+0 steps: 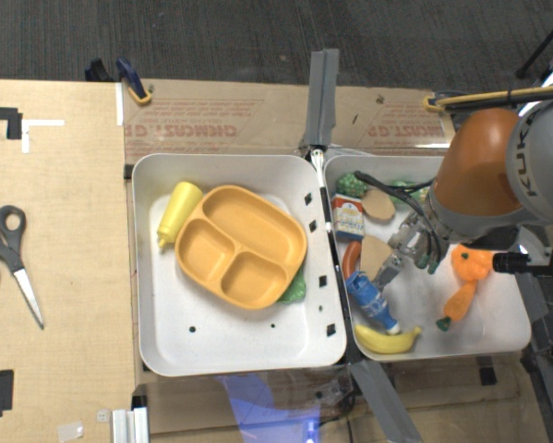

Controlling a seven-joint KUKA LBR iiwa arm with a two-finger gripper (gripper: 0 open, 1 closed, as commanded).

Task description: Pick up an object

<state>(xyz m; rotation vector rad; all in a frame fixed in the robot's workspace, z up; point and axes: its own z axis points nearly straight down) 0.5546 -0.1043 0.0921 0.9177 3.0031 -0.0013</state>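
STEP: we judge reach-in, nothing lifted | GRIPPER (393,264): low in the right bin (498,335), jaws slightly apart, holding nothing | TARGET: blue bottle (368,298) just beside it (near bin's left wall) | NEXT: centre over it, descend, close.

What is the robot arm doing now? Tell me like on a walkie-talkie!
Gripper low in right bin, nothing seen held. Blue bottle just below it. Banana and carrot nearby; clutter crowds the spot.
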